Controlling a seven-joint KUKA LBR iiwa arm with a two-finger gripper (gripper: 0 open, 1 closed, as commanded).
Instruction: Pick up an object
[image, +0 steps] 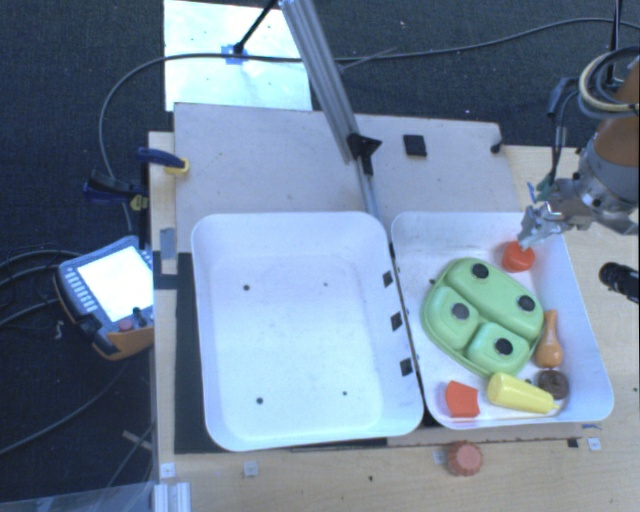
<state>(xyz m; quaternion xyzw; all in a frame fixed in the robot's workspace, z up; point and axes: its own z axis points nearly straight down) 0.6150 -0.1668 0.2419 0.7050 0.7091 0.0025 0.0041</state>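
Hand poised at right bin far corner, just above small orange-red piece, apparently lining up pick; finger spread cannot tell. Green tray nearby.

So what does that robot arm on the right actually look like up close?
The arm is grey metal with a rounded wrist section and an orange band near the top right corner. Looped pale and dark cables hang beside it. Its gripper is a small silvery metal piece ending in thin fingers.
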